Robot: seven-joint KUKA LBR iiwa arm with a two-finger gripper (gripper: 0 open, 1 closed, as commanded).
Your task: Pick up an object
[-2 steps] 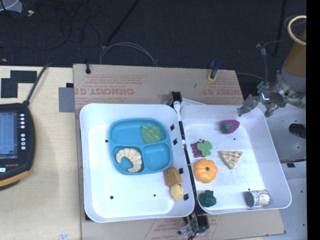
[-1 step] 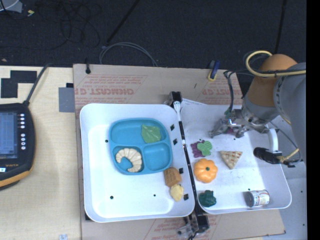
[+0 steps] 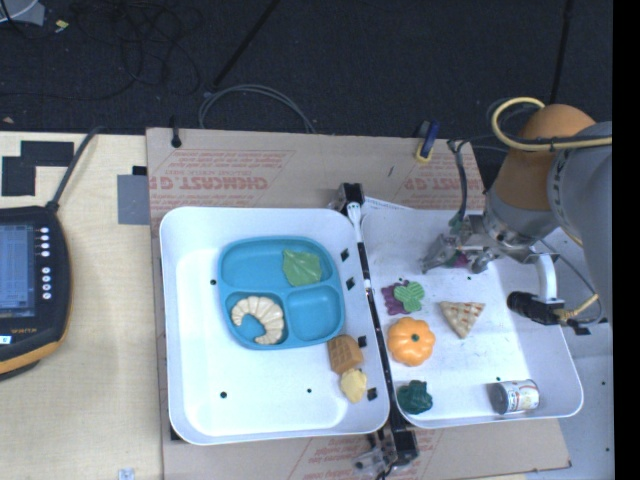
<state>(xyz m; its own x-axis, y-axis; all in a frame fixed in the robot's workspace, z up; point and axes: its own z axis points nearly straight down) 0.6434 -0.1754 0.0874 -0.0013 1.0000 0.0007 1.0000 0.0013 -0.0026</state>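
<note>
Jaws of the gripper [image 3: 455, 255] look spread apart, with nothing between them, low over the right bin [image 3: 560, 388] near its far edge.

From the camera above the bench, the grey arm [image 3: 560, 188] comes in from the right side, and the fingers point toward the divider between the two bins. The nearest thing to them is a small purple and green toy [image 3: 405, 295], which lies just toward the near edge and a little toward the divider from the fingertips, close but not touching. I judge this is the target; the gripper must shift toward the divider and down. A wedge-shaped piece [image 3: 462, 317] lies toward the near edge, almost straight below the fingers, its point facing the near edge. The orange pumpkin [image 3: 411, 340] is further, close to the divider. A can [image 3: 514, 397] lies at the near right corner, well apart.
</note>
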